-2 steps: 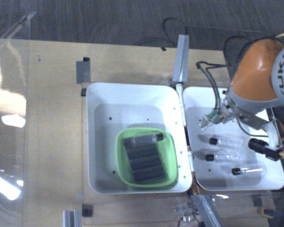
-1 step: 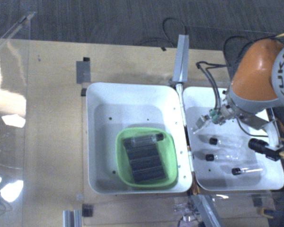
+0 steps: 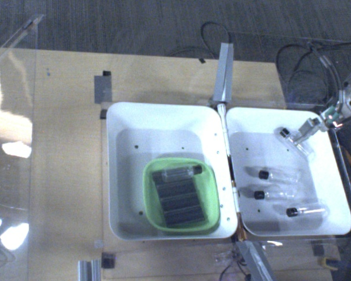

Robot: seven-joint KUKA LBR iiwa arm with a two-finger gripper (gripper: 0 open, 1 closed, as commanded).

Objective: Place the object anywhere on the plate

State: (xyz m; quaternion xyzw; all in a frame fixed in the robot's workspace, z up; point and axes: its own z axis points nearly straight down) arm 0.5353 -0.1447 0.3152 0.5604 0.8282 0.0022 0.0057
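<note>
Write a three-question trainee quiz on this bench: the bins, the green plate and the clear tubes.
1. True or false: the green plate sits in the left bin.
2. How many clear tubes lie loose on the floor of the right bin, apart from the tube at the gripper? A) one B) three C) six
3. What lies on the plate beside the dark ribbed rack?

Key
1. True.
2. B: three black-capped tubes.
3. One clear tube, along the plate's far edge.
</note>
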